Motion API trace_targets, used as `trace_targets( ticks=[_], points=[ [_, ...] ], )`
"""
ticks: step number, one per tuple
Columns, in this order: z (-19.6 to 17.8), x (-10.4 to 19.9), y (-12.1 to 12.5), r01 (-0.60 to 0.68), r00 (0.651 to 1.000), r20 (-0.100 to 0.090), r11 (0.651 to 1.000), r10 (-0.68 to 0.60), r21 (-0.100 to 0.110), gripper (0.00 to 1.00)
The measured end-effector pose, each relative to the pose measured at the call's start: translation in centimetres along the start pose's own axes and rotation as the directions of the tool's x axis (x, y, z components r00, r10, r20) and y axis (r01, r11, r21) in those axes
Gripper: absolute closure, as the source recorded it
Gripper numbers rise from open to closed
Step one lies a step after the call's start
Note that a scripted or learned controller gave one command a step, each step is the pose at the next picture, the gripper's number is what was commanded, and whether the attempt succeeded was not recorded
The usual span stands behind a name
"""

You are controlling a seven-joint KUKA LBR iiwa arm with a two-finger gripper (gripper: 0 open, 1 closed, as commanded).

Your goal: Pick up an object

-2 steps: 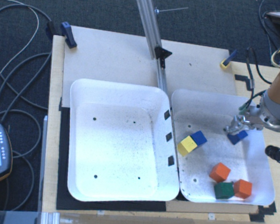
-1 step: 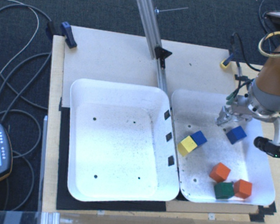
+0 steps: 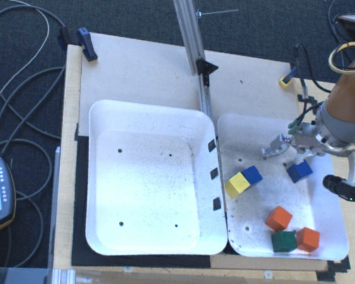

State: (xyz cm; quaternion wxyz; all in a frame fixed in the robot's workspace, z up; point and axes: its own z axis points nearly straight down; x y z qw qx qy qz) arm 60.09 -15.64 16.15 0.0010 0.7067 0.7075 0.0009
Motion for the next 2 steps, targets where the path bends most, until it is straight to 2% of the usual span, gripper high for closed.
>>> trace_targets(
  ticks=[1,2],
  points=[
    [1.3,2.5,7.6,0.005,1.0,-0.001,1.0,-0.005,-0.003,0.0],
    [6.5,4.5,1.1,-0.001,1.0,-0.004,1.0,0.002,0.014,0.0]
  ],
)
